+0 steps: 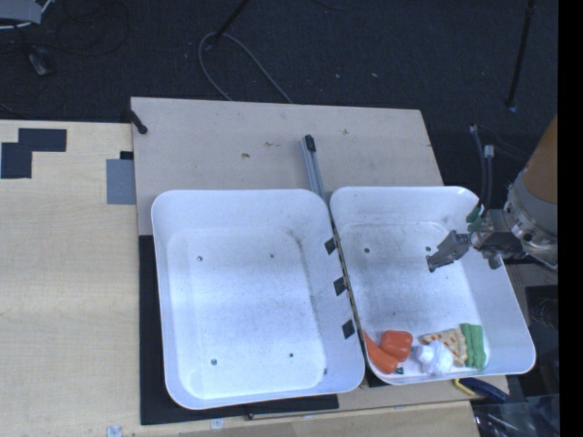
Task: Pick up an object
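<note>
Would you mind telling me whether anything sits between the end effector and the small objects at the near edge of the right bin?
Nothing visible does. The end effector is over bare white floor of the right bin, and only that floor separates it from the red-orange object and its neighbours.

A robot arm (537, 198) appears at the right side of the scene. Its topmost visible part is a curved orange band. Below that sits a rounded wrist section in pale grey, ringed by lighter and darker grey bands. A dark grey gripper (444, 251) of angular metal parts extends left from the wrist, with a small green spot near its base. A thin dark cable runs upright just left of the wrist.
</note>
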You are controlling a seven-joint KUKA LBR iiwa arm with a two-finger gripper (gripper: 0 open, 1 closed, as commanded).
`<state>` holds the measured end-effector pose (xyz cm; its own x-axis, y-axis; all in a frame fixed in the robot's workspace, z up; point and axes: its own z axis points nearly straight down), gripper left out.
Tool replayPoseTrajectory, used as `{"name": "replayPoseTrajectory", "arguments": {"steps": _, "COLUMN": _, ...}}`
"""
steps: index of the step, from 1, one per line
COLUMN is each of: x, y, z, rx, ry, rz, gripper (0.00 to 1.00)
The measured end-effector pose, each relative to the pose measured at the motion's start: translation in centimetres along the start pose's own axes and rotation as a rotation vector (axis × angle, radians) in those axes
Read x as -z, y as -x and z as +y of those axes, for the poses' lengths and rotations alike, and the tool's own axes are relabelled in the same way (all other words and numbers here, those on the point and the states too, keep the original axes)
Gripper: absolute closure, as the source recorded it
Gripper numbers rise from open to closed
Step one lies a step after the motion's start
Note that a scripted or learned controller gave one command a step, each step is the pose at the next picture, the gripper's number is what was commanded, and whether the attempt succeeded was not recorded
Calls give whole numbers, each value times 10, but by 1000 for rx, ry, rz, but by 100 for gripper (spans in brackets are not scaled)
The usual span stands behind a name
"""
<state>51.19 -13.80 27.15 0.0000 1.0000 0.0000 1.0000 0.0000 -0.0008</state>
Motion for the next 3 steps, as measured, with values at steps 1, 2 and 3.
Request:
{"name": "replayPoseTrajectory", "arguments": {"steps": 1, "x": -157, "y": -37, "z": 84, "rx": 1, "ry": -9, "rz": 2, "gripper": 0}}
{"name": "replayPoseTrajectory", "arguments": {"steps": 2, "x": -112, "y": -102, "z": 62, "rx": 0, "ry": 0, "rz": 1, "gripper": 0}}
{"name": "replayPoseTrajectory", "arguments": {"steps": 3, "x": -102, "y": -109, "z": 62, "rx": 9, "ry": 0, "rz": 9, "gripper": 100}}
